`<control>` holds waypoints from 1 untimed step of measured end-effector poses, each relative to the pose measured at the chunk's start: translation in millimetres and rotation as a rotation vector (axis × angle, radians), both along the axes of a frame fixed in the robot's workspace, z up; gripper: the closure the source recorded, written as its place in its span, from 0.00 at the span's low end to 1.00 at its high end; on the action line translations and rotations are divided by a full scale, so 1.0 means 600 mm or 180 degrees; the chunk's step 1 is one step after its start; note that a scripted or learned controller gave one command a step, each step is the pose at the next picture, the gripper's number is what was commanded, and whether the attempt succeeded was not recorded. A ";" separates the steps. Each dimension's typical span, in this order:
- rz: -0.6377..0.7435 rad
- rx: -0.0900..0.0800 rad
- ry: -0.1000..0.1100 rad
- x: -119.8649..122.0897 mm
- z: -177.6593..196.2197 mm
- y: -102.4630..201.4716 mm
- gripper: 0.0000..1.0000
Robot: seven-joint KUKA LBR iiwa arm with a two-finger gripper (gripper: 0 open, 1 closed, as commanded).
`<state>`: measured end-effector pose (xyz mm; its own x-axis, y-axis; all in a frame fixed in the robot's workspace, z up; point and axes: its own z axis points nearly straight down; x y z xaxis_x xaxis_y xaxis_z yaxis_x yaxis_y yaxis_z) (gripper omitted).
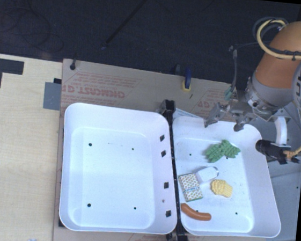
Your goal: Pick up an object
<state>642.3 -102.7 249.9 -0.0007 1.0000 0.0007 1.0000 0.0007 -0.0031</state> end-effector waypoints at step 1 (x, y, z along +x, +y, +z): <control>-0.0019 0.0001 0.0028 -0.109 -0.094 -0.077 0.00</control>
